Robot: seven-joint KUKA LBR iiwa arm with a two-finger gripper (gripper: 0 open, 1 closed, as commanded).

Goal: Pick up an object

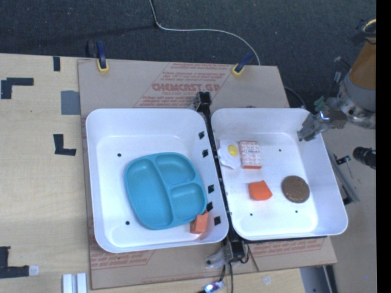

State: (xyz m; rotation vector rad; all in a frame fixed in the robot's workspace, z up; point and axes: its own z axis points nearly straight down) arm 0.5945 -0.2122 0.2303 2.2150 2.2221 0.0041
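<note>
The right bin holds a brown round disc, an orange block, a pink-and-white patterned packet and a small yellow-and-white piece. In the left bin lie a blue divided plate and a small orange piece at the plate's lower right. My gripper hangs over the right bin's upper right corner, well apart from all the objects, with nothing seen between its fingers.
A black divider runs between the two bins. The bins rest on a cardboard sheet held by clamps. A white cable crosses the dark floor behind. The arm's orange band is at the far right.
</note>
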